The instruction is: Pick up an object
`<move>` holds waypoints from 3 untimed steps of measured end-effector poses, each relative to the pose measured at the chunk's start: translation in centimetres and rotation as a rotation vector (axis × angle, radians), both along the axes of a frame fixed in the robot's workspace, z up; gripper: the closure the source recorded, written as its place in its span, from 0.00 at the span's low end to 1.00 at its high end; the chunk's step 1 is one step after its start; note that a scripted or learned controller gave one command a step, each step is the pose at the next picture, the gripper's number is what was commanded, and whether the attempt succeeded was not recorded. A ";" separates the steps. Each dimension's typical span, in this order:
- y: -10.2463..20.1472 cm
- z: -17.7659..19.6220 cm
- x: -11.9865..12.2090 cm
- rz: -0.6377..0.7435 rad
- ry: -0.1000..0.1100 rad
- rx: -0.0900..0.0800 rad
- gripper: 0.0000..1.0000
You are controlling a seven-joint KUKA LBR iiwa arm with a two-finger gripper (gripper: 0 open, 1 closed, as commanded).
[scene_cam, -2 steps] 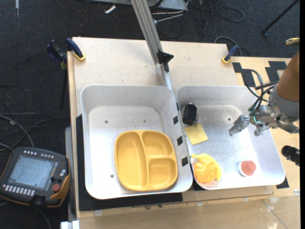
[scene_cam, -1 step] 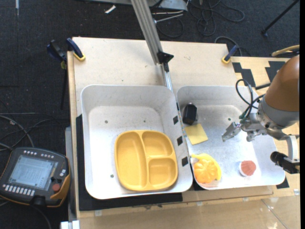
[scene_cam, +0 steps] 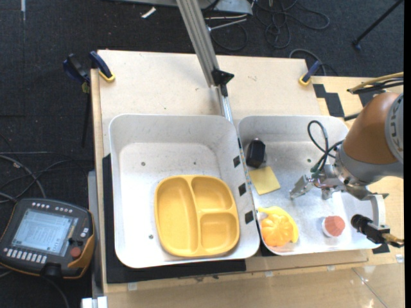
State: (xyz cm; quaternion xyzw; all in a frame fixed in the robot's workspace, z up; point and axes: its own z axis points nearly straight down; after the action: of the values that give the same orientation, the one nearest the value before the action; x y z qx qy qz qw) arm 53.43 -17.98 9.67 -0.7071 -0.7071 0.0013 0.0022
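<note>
Objects for picking found in right bin (scene_cam: 282, 124): yellow card (scene_cam: 266, 181) lying flat near bin's middle; black object (scene_cam: 256, 153) just behind card, touching or nearly touching its far edge; orange-yellow toy (scene_cam: 278, 228) at near rim of bin, toward divider side; small red-topped object (scene_cam: 334, 226) also near front rim, well apart from toy, toward arm side. Gripper (scene_cam: 316, 187) observed low over right bin floor, between card and red-topped object, apart from both. Fingers splayed open, nothing between them. Orange band of arm (scene_cam: 370, 128) noted above far right corner of bin. Left bin (scene_cam: 122, 133) adjoining right bin, containing yellow divided plate (scene_cam: 196, 215) with three compartments, resting flat toward front. Teach pendant (scene_cam: 45, 237) on floor left of bench.
</note>
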 end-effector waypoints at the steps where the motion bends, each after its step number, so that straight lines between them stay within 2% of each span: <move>1: 0.0 1.3 0.1 0.000 -0.005 -0.001 1.00; 3: -0.3 10.2 1.2 0.003 -0.010 -0.003 1.00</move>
State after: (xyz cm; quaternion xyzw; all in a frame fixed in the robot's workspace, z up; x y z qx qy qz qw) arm 54.61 -18.31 19.89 -0.7060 -0.7082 -0.0012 -0.0027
